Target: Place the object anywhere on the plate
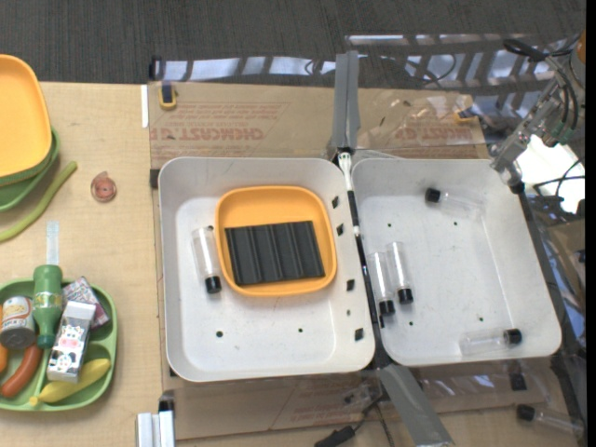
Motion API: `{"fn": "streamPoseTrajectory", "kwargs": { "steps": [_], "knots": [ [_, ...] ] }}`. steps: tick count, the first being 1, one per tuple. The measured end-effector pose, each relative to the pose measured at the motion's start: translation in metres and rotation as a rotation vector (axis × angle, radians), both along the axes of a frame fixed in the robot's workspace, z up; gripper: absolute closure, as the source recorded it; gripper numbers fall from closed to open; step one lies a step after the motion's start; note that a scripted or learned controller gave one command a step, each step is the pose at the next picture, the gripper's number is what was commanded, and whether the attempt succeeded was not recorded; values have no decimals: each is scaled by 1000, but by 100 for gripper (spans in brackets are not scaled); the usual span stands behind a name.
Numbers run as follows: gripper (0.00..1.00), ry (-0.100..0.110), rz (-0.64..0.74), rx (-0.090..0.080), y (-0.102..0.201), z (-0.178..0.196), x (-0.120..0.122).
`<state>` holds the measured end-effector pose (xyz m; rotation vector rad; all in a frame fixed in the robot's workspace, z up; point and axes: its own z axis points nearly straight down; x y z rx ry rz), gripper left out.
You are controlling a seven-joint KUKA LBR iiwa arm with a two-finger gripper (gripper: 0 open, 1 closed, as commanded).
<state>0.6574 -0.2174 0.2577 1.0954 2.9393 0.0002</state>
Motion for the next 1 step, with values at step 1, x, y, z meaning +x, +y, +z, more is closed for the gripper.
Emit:
{"fn": "streamPoseTrajectory", "kwargs": {
  "steps": [1],
  "knots": [
    [100, -1, 204, -1, -5, 43, -4]
  ]
}}
